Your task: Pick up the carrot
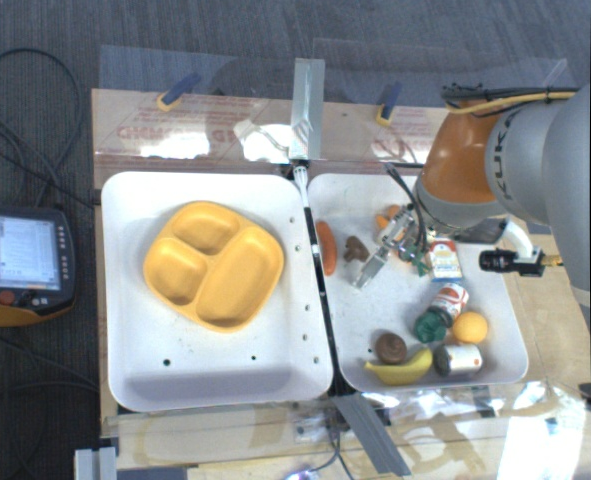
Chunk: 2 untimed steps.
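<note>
From the overhead camera view, the surface (115, 128) carries two white bins side by side. The left bin (135, 358) has a yellow sectioned plate (213, 263) sitting in its middle. The carrot (325, 247) is in the right bin (360, 348), lying right along that bin's left wall, up toward the far half, running lengthwise with the wall. Just beside it is a small brown lump (355, 249). The arm (495, 158) comes in over the right bin's far right corner, and the gripper (375, 265) hangs over the middle of that bin, near the brown lump and a bit apart from the carrot. Honestly can't tell whether the jaws are apart or together from this angle, and nothing's visibly between them. Near the gripper there's a small orange bit (388, 216) and a white-labelled can (443, 260). Down at the near right corner: a banana (400, 370), a brown round thing (391, 346), an orange ball (469, 327), a green-capped bottle (440, 311) and another little can (459, 359). A tablet-like controller (20, 263) sits off the surface's left edge on the floor.
</note>
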{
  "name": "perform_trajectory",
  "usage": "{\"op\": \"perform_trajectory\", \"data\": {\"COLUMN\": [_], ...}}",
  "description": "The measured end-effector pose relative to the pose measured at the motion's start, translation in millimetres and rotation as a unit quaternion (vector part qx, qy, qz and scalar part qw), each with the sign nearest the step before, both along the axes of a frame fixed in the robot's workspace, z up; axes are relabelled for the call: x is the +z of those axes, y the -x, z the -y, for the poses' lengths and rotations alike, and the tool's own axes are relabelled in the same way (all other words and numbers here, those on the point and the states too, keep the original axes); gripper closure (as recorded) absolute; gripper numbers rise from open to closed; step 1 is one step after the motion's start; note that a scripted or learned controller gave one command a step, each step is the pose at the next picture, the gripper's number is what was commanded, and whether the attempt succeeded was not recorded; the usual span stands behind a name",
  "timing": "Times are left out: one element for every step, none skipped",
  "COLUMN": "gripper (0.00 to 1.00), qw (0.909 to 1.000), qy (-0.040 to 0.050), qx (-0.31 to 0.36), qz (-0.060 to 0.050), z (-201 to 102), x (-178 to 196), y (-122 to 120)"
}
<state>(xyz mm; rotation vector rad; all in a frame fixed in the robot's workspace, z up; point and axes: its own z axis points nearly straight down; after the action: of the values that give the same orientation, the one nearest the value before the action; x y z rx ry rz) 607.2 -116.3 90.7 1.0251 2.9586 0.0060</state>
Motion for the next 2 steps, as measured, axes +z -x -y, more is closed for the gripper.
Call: {"op": "perform_trajectory", "data": {"gripper": [0.00,0.00], "qw": [0.9991,0.9731], "qy": [0.0011,-0.0001], "qx": [-0.042,-0.230], "qz": [-0.002,0.000], "z": [41.2,-0.1], "x": [44.4,-1.1], "y": [-39.7,-51.8]}}
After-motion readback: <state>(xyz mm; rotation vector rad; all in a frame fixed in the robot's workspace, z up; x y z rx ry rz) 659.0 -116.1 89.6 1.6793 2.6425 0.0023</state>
